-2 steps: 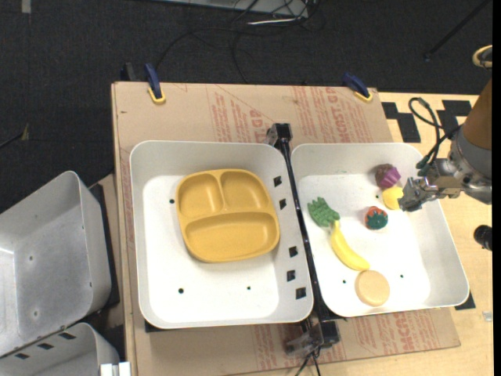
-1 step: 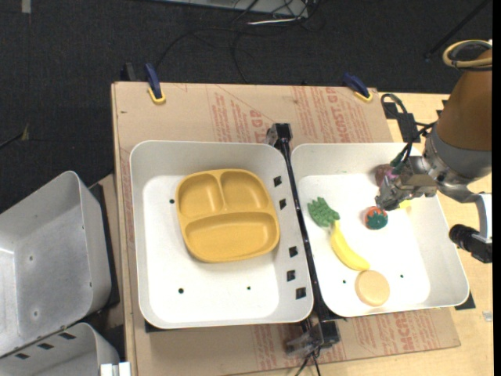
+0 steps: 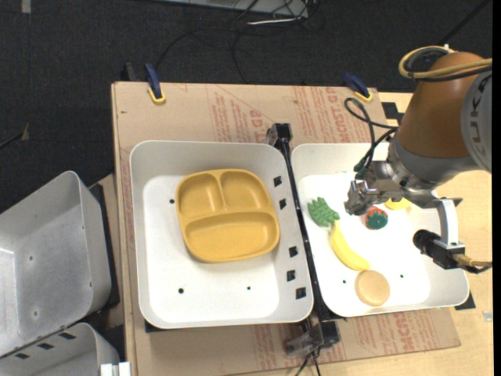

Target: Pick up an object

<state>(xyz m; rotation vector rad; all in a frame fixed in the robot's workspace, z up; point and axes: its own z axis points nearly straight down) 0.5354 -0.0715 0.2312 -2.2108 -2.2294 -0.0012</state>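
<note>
Banana (image 3: 347, 249) lies in the right white bin (image 3: 446, 296) on a cardboard-covered bench (image 3: 211, 116); gripper (image 3: 362, 198) state unclear.

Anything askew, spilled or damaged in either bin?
Nothing stands out. The yellow divided plate lies flat in the left bin, a little rotated. In the right bin, the green leafy toy, banana, tan round piece and red-green ball lie loose and look whole. The pincer sits just above them.

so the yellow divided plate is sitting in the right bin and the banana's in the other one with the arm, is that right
Not quite. The camera view shows the yellow divided plate in the left bin, not the right. The banana is in the other bin, where the arm reaches in.
</note>
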